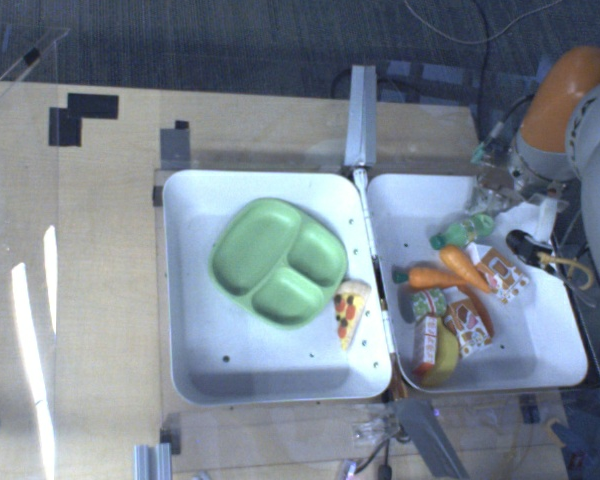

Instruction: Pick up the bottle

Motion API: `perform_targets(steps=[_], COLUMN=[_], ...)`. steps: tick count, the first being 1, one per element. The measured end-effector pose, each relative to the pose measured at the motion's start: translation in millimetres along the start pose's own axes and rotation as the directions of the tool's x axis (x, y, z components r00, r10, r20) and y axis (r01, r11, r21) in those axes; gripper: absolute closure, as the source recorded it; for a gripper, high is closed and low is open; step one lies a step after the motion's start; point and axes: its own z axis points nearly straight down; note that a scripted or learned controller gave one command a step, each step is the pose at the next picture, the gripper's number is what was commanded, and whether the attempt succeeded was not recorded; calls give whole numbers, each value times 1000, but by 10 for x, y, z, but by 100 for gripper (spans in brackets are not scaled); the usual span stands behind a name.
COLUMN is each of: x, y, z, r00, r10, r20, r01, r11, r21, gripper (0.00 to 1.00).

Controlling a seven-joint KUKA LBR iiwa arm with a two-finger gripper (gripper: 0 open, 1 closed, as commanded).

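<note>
You see a grey arm (595, 148) with a rounded orange band (568, 96) above its wrist, ending in a pale metallic pincer (500, 196).

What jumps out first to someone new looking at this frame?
The big green divided plate in the left bin draws the eye first, with a pizza slice toy beside it. Next is the clutter in the right bin: two carrots, a banana, snack packets and the green bottle. The arm's orange band stands out at upper right, with the gripper just above the bottle.
</note>
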Motion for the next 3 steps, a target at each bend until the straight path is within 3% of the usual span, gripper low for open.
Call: perform_targets(steps=[1, 2, 3], x=[-3, -53, 171], y=[-3, -5, -150], z=[3, 95, -3], r00=[1000, 999, 996], r10=[-1, 39, 94], r20=[1, -4, -2], r01=[1, -39, -94], r11=[1000, 999, 995], r21=[1, 11, 11], gripper=[0, 0, 0])
